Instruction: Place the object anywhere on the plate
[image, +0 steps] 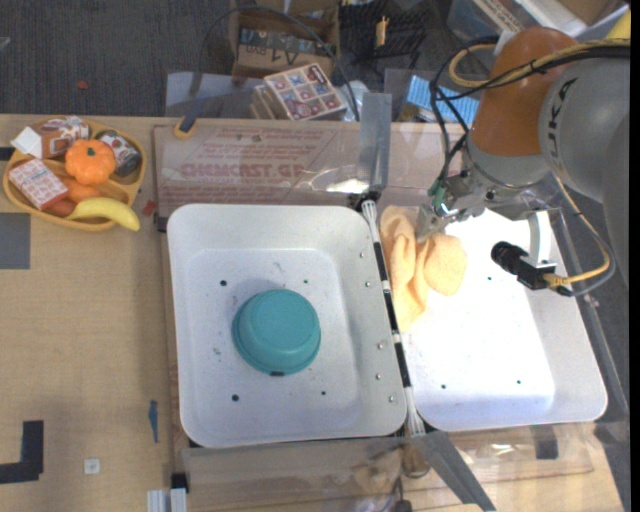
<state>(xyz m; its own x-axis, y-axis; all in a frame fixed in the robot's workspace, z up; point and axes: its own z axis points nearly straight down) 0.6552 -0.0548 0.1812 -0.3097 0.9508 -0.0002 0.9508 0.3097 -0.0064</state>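
Over in the right bin (520, 370) the gripper (440, 212) sits by the pale yellow object (432, 268); can't tell its grip; teal plate (277, 331) is in the left bin (200, 400); probably drops it crossing the divider.

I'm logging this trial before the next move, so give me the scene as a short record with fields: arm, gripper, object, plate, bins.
arm: grey arm reaching in from the right, over the right bin's far end
gripper: gripper low over the object's far edge; finger state unclear
object: pale yellow floppy object, in the right bin against its left wall
plate: teal plate, middle of the left bin, nothing on it
bins: left bin and right bin side by side
task status: object not yet on plate
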